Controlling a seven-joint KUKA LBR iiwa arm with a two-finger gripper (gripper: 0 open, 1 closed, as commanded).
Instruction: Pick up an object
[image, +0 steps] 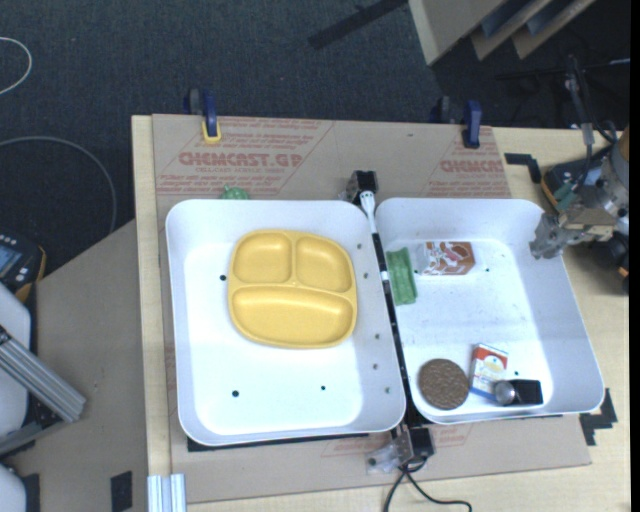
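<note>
In the left bin (200, 330), glossy yellow three-compartment plate (293, 288), rounded corners

Glossy yellow plastic tray (293, 288); smooth white plastic bins (200, 330); rough brown disc (442, 383)

Bright, even light from above washes the left bin (200, 330) nearly to glare, and shadows under the yellow tray (293, 288) are faint. The picture is soft overall, and the tool (560, 235) at the bench's (160, 200) right edge is blurred.
</note>
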